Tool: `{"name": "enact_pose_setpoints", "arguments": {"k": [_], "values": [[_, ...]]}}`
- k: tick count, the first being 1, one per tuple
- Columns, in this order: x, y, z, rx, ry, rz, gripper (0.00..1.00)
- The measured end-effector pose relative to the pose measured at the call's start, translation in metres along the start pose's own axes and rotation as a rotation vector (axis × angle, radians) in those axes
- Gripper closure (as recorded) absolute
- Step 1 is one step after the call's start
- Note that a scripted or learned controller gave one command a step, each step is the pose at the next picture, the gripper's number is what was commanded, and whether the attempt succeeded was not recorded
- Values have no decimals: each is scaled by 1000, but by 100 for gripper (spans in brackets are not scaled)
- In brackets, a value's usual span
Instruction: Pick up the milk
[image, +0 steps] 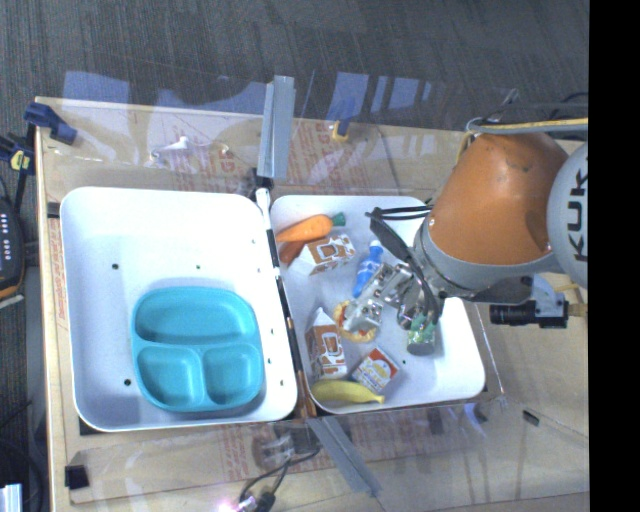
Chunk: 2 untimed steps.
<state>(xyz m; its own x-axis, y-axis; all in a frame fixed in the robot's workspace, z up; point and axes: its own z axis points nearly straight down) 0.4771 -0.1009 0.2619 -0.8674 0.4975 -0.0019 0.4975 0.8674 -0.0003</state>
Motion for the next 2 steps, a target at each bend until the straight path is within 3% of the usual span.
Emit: {"name": "enact_pose_setpoints", "arguments": {"k": [1,2], "values": [[-20,-1,7,-1,-2,-489,100],[-68,-27,20,-1,-1,-613,100]]}}
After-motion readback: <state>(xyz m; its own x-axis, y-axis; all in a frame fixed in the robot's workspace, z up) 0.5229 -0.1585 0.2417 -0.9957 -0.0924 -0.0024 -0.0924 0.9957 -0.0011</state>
